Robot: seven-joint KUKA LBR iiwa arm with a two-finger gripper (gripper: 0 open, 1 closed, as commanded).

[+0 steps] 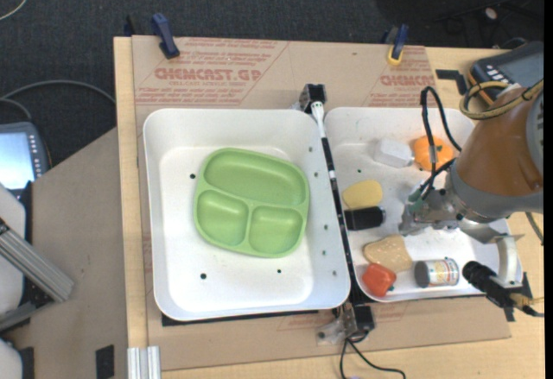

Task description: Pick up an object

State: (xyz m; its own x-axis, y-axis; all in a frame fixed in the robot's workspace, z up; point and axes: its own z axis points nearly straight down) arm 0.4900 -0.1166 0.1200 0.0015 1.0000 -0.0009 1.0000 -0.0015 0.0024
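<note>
Hand (421, 215), finger state indiscernible, low in the right bin (346, 123) among crowded objects, nearest the tan piece (389, 253); a descent may strike neighbours and miss.

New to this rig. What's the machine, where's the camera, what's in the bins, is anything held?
One fixed camera looks down at a slant on two white bins. The grey and orange arm reaches in from the right; its hand hangs low over the right bin. That bin holds a yellow block, a black block, a tan piece, a red piece, a small bottle, a white piece and an orange piece. The left bin holds a green divided plate. I can't tell whether anything is held.
</note>
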